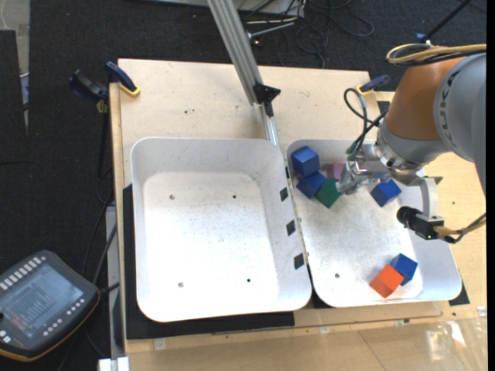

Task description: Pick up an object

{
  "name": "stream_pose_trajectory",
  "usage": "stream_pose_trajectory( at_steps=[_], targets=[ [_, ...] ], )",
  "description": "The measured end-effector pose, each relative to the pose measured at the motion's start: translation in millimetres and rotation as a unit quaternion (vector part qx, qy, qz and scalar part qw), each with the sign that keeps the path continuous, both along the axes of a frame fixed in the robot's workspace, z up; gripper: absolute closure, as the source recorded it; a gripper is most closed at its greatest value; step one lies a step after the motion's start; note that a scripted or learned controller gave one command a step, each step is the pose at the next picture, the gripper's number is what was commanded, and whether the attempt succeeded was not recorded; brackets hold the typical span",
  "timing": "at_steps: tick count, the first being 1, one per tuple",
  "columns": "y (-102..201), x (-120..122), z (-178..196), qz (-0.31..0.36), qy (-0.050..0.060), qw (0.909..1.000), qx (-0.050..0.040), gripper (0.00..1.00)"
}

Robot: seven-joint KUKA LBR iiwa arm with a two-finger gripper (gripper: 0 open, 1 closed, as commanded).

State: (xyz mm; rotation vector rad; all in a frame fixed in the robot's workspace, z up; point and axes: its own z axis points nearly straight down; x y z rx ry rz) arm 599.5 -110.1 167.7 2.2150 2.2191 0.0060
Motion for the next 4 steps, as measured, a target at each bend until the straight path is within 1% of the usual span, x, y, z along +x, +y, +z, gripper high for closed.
stream_pose_trajectory(
  at_steps=[1, 2, 3, 4],
  targets=[
    [-7, -6, 50, -0.001, 0.0, 1.0, -0.0002, 1.0],
    [-7, -5, 61, 0.0, 0.002, 1.0, 0.0003, 1.0],
    [48, -15, 52, 0.003, 0.004, 1.0, 0.0019, 1.0],
    [108, -25, 48, 0.003, 0.004, 1.0, 0.0019, 1.0]
  ],
)
